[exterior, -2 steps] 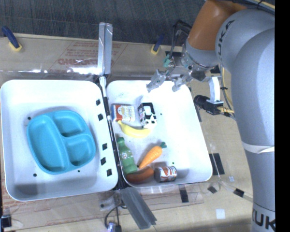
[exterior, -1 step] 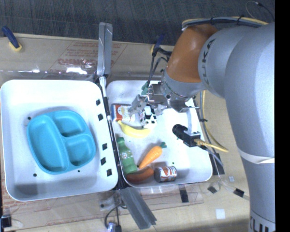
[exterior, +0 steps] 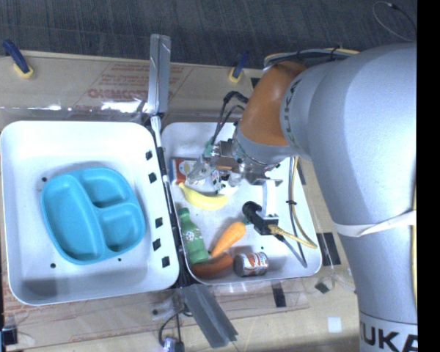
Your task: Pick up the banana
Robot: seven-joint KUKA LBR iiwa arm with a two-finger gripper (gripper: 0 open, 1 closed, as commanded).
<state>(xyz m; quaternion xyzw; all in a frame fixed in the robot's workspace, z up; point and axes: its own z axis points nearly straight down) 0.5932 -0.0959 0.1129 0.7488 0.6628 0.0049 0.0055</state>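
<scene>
Arm reaching in from frame right, pincer hanging directly over banana, apparently lining up for grasp. Banana lying in upper-left part of right bin, just above green bottle and carrot. Pincer opening: cannot tell.

My grey arm enters from the right, its thick upper link filling that side. The orange band sits above my wrist, which bends downward and to the left. My gripper points down at the end of the wrist, cables looping beside it.
</scene>
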